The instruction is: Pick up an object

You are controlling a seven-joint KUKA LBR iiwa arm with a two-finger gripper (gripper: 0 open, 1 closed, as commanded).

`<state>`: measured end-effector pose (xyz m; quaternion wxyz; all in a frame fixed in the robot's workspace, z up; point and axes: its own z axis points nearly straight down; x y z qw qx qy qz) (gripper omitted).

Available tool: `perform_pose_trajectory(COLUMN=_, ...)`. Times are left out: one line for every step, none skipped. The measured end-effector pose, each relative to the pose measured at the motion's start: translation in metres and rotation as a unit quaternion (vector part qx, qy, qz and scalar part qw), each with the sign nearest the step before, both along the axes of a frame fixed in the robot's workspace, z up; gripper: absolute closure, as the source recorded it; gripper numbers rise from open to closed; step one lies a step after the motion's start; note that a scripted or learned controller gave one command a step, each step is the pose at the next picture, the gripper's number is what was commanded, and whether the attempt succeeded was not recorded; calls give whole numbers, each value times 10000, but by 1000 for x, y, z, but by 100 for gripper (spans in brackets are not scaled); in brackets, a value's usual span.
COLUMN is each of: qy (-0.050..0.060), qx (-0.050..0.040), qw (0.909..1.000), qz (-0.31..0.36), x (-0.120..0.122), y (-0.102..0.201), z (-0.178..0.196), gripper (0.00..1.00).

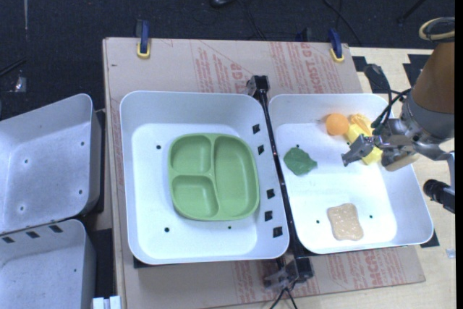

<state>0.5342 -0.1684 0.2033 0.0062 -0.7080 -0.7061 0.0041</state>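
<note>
The right bin (405, 217) holds an orange ball (336, 124), a yellow banana-like toy (358, 129), a green lumpy toy (299, 161) and a beige bread slice (344, 221). My gripper (375, 155) reaches in from the right and sits at the near end of the yellow toy. Its two dark fingers (355, 153) are spread apart, so it is open, and a bit of yellow shows between them. The arm hides that end of the toy. I cannot tell whether the fingers touch it.
The left bin (137, 228) holds a green divided plate (215, 176). A black divider (273, 170) runs between the bins. Two blue clamps (144, 39) pin the board at the back. Spare white bins (43, 155) lie at the far left.
</note>
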Motion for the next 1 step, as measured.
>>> perform_pose_trajectory(qy=-67, qx=-14, qw=10000, qz=18, x=3, y=1, z=7, gripper=0)
